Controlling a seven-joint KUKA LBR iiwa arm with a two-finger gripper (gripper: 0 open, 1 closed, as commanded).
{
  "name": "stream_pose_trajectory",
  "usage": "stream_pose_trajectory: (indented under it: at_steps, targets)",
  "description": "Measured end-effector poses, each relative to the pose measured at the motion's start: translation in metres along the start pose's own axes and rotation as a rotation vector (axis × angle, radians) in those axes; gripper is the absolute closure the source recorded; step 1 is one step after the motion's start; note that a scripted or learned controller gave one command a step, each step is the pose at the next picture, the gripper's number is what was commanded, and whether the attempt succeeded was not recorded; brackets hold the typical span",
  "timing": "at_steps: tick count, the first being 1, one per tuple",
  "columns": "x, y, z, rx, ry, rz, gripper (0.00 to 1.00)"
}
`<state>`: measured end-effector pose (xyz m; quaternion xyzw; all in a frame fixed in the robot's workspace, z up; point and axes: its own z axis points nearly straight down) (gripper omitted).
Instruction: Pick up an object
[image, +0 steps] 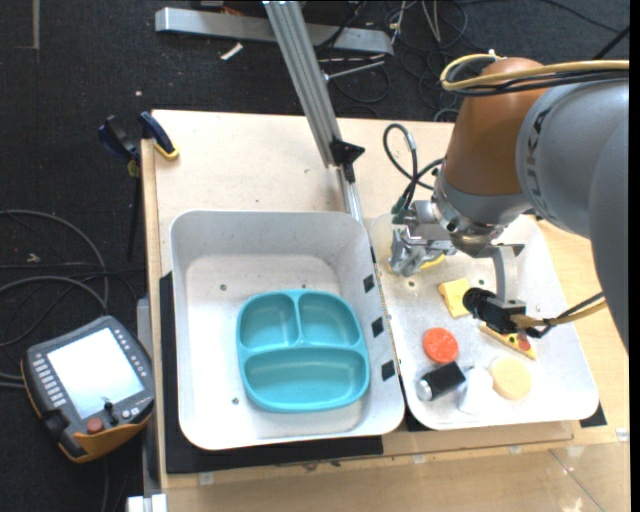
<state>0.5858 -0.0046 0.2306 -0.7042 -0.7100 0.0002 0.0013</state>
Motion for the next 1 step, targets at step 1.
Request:
stream_pose_trajectory:
  at_steps: [1]
  targets:
    - [0.0576,0.0121,0.0077,-0.002,0.0,-0.001,1.0]
